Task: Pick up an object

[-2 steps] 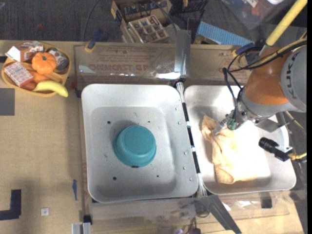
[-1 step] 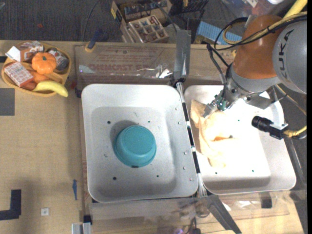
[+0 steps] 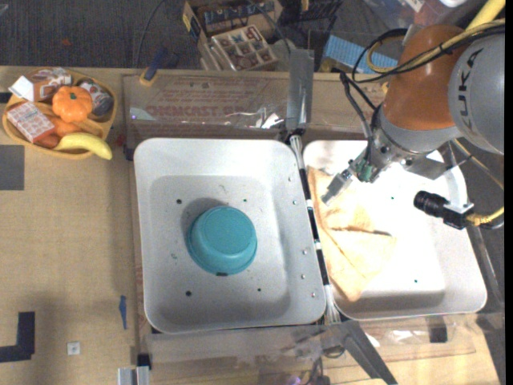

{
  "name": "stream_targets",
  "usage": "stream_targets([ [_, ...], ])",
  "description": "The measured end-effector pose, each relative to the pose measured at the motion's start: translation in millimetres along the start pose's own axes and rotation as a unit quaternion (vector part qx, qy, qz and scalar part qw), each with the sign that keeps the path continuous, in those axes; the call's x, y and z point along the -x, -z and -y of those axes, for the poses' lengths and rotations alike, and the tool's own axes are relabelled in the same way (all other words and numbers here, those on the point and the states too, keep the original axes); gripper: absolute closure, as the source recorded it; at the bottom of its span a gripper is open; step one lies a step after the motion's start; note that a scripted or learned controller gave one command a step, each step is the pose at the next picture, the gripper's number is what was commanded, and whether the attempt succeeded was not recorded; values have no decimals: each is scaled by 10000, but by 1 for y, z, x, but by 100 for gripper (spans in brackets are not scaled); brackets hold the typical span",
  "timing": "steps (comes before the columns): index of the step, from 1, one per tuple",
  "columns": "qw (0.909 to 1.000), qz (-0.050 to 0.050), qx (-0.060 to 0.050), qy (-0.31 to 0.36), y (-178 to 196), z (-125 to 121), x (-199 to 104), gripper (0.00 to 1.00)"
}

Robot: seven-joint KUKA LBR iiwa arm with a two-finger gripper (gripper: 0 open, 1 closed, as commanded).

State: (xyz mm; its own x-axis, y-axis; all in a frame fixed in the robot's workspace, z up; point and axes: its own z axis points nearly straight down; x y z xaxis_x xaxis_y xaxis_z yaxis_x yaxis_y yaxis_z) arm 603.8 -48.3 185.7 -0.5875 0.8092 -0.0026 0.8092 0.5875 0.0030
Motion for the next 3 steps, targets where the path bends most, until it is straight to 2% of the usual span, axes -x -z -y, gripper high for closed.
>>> stream_targets([
  [1, 9994, -7, -8, -338, -83, 54, 27, 0],
  [2, 9893, 19, 32, -1458, -95, 50, 37, 0],
  [3, 9893, 31, 63, -1458, -83, 48, 38, 100],
])
